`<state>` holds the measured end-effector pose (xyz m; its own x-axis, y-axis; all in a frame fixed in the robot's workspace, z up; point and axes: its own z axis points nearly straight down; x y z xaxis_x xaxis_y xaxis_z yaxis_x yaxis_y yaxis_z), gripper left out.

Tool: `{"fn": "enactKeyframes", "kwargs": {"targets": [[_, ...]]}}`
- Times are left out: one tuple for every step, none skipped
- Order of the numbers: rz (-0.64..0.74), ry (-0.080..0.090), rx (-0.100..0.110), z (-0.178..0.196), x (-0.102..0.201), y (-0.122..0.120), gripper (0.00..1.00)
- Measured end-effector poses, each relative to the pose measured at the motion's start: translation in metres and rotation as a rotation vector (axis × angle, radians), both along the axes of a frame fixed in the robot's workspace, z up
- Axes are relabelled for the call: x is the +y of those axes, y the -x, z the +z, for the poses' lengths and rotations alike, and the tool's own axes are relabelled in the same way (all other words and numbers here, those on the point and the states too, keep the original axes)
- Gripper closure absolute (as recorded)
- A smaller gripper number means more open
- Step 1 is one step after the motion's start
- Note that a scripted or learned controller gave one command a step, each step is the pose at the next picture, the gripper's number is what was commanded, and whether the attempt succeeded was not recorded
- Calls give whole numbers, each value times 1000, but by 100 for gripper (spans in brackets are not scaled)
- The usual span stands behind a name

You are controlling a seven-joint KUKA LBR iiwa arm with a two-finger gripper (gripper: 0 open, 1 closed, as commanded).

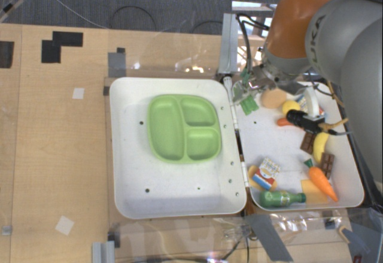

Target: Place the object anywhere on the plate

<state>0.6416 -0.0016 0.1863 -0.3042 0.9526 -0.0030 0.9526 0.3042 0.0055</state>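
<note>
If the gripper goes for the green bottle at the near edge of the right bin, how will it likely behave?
The green bottle lies on its side, so a nudge would probably roll it. Its glossy surface suggests smooth plastic that may slip between the fingers. It looks like a small toy, probably light. It is wedged near the carrot and bin wall, limiting access.

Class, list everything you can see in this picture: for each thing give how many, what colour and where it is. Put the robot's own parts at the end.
Bins: 2, white, side by side on the bench.
Plate: 1, green, three compartments, in the left bin.
Carrot: 1, orange, right bin, near corner.
Bottle: 1, green, lying along the right bin's near wall.
Banana: 1, yellow, right side of the right bin.
Packet: 1, white with red and blue, near left of the right bin.
Peach piece: 1, pale orange, far end of the right bin.
Bench: 1, light wood.
Arm: 1, grey with orange band, over the right bin's far end.
End effector: 1, at the right bin's far left corner.
</note>
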Motion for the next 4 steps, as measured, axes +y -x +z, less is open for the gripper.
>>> {"fn": "enactKeyframes", "kwargs": {"targets": [[27,-4,2,-1,85,19,100],[-64,-4,-3,71,124,24,100],[-50,-2,3,48,130,36,100],[-49,-2,2,49,130,36,0]]}}
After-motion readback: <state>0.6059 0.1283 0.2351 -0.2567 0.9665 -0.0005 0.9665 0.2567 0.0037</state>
